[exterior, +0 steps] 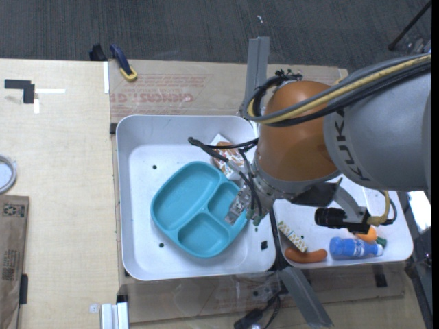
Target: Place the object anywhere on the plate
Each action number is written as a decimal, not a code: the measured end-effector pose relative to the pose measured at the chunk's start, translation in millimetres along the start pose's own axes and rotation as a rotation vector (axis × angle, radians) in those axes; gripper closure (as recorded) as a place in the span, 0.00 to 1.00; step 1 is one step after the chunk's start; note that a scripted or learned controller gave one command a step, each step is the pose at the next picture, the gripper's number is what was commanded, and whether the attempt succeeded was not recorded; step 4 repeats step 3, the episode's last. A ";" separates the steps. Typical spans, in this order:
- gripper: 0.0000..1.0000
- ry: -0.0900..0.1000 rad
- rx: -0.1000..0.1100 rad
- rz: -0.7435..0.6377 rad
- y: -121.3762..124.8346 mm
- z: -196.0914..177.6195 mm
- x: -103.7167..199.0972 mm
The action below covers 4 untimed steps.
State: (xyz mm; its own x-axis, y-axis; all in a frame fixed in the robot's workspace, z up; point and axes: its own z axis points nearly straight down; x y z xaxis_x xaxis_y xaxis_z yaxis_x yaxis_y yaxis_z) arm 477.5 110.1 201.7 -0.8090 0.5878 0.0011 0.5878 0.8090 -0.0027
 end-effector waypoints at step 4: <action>0.00 -0.001 0.000 0.004 -0.5 -8.7 -1.8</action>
